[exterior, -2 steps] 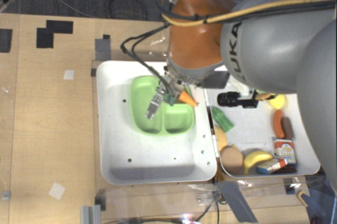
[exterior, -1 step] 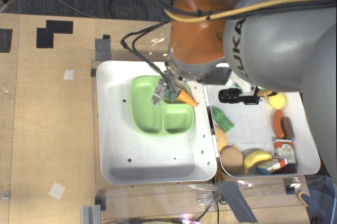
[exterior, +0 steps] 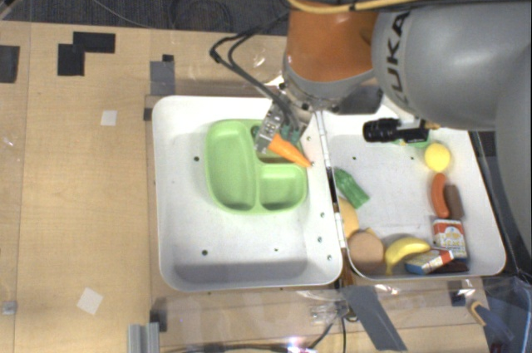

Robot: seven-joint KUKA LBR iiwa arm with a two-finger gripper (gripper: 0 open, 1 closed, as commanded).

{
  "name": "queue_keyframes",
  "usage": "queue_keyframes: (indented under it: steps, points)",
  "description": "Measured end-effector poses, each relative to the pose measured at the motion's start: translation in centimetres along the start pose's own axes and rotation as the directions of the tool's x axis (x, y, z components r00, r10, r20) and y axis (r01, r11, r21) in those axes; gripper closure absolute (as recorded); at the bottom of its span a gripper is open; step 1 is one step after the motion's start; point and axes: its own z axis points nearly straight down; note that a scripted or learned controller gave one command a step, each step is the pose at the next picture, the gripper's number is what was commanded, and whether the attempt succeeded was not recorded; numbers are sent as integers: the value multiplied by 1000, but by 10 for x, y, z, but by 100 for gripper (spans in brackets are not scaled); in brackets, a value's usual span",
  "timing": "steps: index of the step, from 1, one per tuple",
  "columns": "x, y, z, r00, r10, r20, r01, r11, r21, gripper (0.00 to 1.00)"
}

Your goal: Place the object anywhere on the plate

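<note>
A green divided plate lies in the left white bin. My gripper hangs over the plate's upper right corner, reaching down from the orange wrist above. An orange carrot sits between its fingers, pointing down to the right over the plate's right edge. The gripper is shut on the carrot.
The right bin holds a green item, a lemon, a sausage, a banana, a brown round thing and a small can. The arm's grey body covers the right bin's top.
</note>
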Motion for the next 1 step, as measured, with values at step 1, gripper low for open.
queue_keyframes:
  steps: [1]
  points:
    - [49,-2,-58,984,-178,2,178,984,-3,100]
